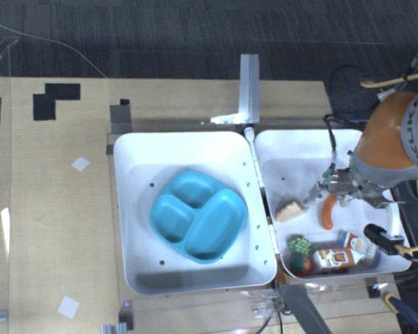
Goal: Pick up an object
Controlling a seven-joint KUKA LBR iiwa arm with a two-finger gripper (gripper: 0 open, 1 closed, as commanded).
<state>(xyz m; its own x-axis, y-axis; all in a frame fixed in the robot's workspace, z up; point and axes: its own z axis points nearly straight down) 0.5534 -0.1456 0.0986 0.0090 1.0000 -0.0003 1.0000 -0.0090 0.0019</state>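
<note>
Gripper (327,189) (fingers indistinct) beside orange sausage (327,213).

My gripper (325,185) hangs over the right bin (291,149); a divided plate (197,215) sits in the left bin (136,159).

Slanted overhead view (fixed) over both bins (127,201)

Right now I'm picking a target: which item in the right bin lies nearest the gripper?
The orange sausage, just below the gripper; the bread piece, carton and strawberry lie farther.
</note>
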